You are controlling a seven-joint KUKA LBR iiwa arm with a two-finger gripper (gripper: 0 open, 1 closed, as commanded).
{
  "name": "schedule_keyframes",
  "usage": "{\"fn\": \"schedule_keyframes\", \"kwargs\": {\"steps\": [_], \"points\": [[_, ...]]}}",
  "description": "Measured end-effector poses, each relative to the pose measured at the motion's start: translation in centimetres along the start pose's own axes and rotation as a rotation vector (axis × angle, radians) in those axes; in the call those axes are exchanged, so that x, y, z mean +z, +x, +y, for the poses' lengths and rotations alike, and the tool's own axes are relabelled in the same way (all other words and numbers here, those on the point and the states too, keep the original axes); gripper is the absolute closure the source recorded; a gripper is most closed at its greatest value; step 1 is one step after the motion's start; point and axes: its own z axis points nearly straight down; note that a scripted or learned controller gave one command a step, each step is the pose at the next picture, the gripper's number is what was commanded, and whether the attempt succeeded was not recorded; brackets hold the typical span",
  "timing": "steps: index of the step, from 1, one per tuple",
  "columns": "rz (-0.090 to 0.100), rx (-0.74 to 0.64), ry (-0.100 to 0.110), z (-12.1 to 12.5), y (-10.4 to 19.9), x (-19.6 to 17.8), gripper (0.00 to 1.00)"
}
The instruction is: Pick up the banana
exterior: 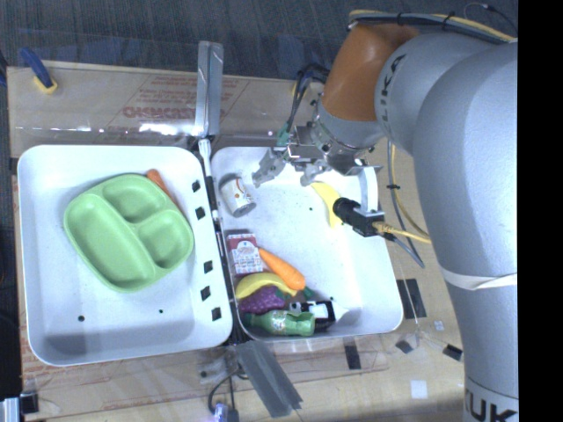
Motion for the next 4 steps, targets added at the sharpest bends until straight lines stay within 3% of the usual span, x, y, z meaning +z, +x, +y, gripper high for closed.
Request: {"fn": "schedule_keyframes", "kwargs": {"steps": [1,2,3,4], "points": [[0.000,0.015,-0.026,1.5,0.2,7.7,0.00],[-0.001,0.215,-0.003,-0.6,-1.2,5.8,0.00],[-0.001,0.015,-0.003,2.9,-8.2,5.7,0.00],[0.007,0.040,-0.005,0.6,-10.0,9.6,0.00]]}}
